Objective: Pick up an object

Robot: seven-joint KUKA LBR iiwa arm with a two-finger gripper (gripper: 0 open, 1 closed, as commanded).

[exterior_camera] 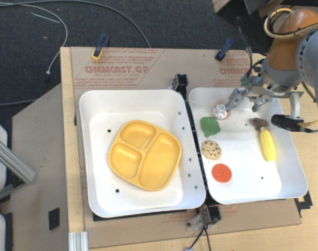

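Right now my gripper [246, 99] hangs with fingers apart, gripping nothing, just beside the small white dotted ball [220, 111] in the right bin [284, 190] — light, hard, likely rolls — I'd pinch across its middle.

Arm [297, 41] cut off at right edge; white ball's [220, 110] markings too small to tell.

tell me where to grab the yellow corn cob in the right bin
Grip the corn cob across its middle, coming straight down from above. It lies flat, long axis running up-down in the view, so set the jaws across its narrow width; both long sides look clear.
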